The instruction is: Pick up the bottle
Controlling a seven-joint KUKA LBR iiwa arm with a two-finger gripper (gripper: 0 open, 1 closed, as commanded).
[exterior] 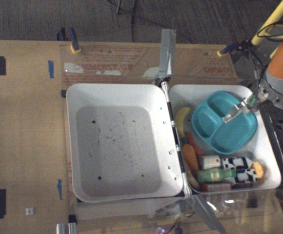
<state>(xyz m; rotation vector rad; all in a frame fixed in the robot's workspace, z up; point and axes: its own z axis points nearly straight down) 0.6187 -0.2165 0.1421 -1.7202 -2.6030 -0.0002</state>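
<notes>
The claw [235,111] hovers over the teal plate [224,123], its width impossible to tell; the reach looks barely begun, needing travel nearer to the bottle [217,174].

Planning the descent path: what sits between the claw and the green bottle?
In the camera view, the teal divided plate fills the stretch from the claw toward the green bottle; a small white carton lies just above the bottle.
</notes>
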